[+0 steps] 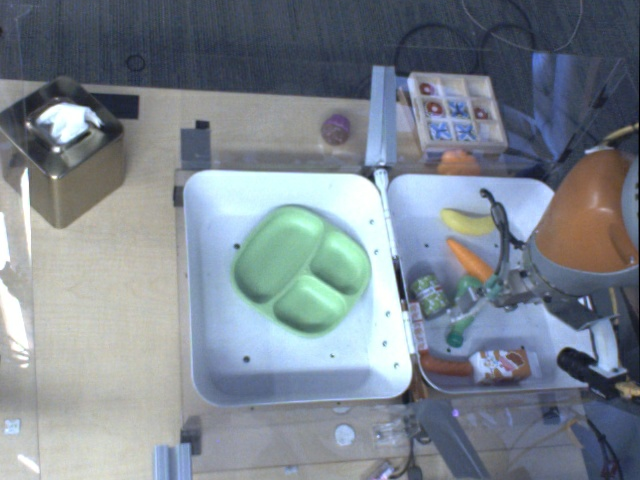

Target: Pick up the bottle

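A small green bottle [465, 306] lies tilted in the right bin [522, 200], its cap end pointing toward the bin's front. A second, brown bottle with a white label [500, 365] lies flat along the bin's front wall. My gripper [496, 290] is low in the bin, right against the green bottle's upper right end. The wrist and the orange band [590, 218] rise behind it to the right. Whether anything is held between the gripper's tips is hidden by the wrist and blur.
Also in the right bin are a banana [468, 222], a carrot [468, 258], a green can [429, 294] and a sausage [443, 365]. The left bin [203, 268] holds a green divided plate [300, 268]. A tissue box [65, 148] and a game board [455, 113] sit outside the bins.
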Available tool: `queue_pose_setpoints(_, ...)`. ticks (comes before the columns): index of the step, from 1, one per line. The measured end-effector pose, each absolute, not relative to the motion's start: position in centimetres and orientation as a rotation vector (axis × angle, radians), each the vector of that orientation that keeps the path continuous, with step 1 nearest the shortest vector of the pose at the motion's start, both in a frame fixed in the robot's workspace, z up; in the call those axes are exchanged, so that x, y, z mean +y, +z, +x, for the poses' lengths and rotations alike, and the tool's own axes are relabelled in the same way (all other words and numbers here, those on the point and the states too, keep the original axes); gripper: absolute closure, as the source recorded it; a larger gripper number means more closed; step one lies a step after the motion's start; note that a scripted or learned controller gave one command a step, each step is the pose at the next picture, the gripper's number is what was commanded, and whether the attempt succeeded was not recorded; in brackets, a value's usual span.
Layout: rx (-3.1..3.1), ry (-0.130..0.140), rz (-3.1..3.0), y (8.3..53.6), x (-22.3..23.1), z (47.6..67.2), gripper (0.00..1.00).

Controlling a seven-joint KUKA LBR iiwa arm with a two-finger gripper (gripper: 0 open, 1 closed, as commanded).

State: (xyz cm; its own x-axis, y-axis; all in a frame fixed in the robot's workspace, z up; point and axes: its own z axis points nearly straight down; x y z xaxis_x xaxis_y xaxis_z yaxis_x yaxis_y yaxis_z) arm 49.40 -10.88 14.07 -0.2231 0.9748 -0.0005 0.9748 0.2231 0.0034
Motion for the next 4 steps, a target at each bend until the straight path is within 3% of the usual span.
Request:
queue_pose_setpoints(1,2.224,0.015,2.205,9.1,-9.1,50.3,0.00)
queue_pose_setpoints(2,2.216,0.024,2.195,10.4,-9.2,50.7,1.00)
queue_pose_setpoints(3,1.967,0.009,2.444,20.1,-4.2,50.6,1.00)
queue_pose_setpoints(4,1.888,0.004,2.508,18.4,-7.8,51.8,1.00)
